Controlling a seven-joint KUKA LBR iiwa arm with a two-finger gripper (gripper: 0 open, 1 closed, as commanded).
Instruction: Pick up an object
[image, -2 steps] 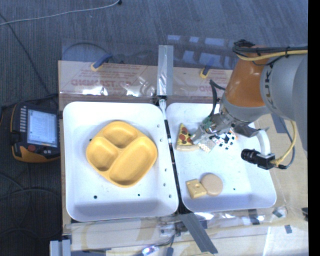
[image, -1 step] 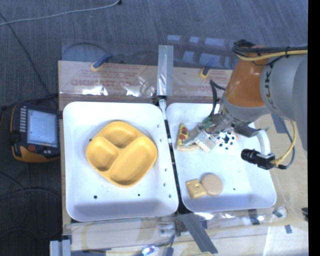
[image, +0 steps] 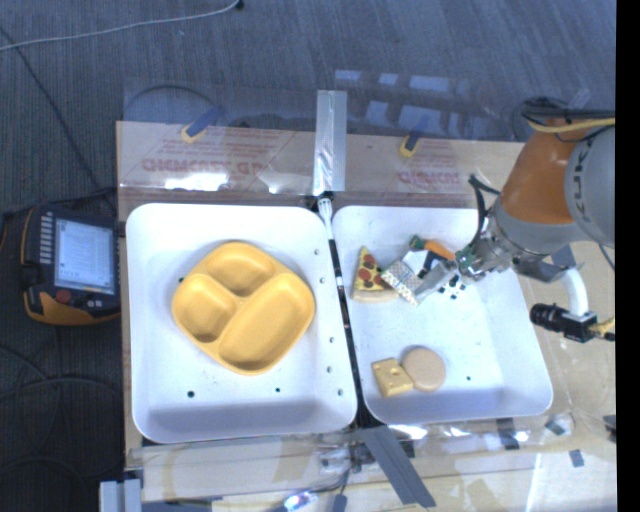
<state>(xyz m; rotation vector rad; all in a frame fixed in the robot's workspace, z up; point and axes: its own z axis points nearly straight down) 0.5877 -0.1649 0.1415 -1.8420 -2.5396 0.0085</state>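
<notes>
Overhead view of the bench with two shallow white bins side by side. The left bin (image: 150, 400) holds a yellow three-compartment plate (image: 243, 305), lying flat near the bin's centre. The right bin (image: 500, 360) holds the loose objects. The arm (image: 545, 190), grey with an orange band, reaches in from the right, and its gripper (image: 432, 272) sits low over the upper part of the right bin; the gripper body is silvery with dark fittings, and whether its jaws are spread or pressed together cannot be told from this angle.

A toy pizza slice (image: 368, 274), yellow with red spots, lies just to the left of the gripper, near the wall shared by the two bins, its point toward the far edge. A small orange piece (image: 438, 247) and a small green piece (image: 415, 241) lie just beyond the gripper, close to its upper side; whether either touches it cannot be told. Nothing is visibly between the fingers.

Well apart from the gripper, toward the near edge of the right bin, a yellow cheese wedge (image: 392, 377) lies touching a round tan disc (image: 425, 368).

A handheld control pendant (image: 72, 262) rests on the floor left of the bench.
</notes>
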